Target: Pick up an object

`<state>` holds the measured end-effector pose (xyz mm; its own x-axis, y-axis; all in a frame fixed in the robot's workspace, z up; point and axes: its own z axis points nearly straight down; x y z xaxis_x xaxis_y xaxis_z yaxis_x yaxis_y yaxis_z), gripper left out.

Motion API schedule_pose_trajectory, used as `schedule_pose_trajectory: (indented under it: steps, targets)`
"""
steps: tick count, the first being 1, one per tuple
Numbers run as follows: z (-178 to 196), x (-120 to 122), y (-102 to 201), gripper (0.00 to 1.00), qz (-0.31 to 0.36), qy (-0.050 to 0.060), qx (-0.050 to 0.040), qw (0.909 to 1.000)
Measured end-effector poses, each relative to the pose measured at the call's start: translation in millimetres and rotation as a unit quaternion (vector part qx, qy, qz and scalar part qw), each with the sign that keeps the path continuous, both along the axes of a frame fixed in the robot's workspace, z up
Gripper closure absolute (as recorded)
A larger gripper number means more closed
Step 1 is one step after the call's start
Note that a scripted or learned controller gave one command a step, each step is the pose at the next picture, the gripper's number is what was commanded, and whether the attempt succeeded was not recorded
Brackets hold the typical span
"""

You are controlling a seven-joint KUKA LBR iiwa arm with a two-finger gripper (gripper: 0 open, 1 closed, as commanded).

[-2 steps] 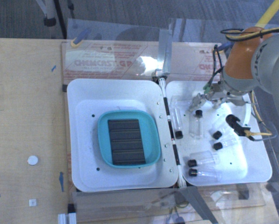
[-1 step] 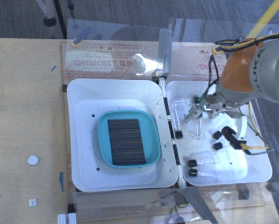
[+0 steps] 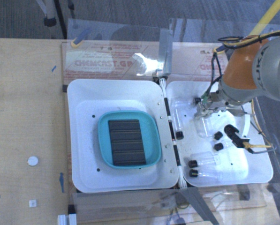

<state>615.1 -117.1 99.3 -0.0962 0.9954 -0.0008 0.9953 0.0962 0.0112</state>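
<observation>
Seemingly light, stiff and slick, the clear black-capped vials (image 3: 203, 168) lie in the right bin (image 3: 259, 172); best gripped across the body. The jaws (image 3: 206, 108) hover above; their opening I cannot tell.

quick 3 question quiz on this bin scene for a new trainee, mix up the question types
1. True or false: the teal tray sits in the left bin.
2. Multiple choice: what lies inside the teal tray? A) a dark ridged block B) a clear bottle C) a yellow sponge
3. Short answer: over which bin is the gripper?

Key
1. True.
2. A.
3. The right bin, near its far edge, above clear bottles with black caps.
</observation>
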Motion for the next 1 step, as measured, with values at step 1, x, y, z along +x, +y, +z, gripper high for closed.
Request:
schedule_pose_trajectory:
  steps: [1]
  targets:
    - [86.1,52.2,39.1,1.00,-0.015,0.005,-0.0007,0.9999]
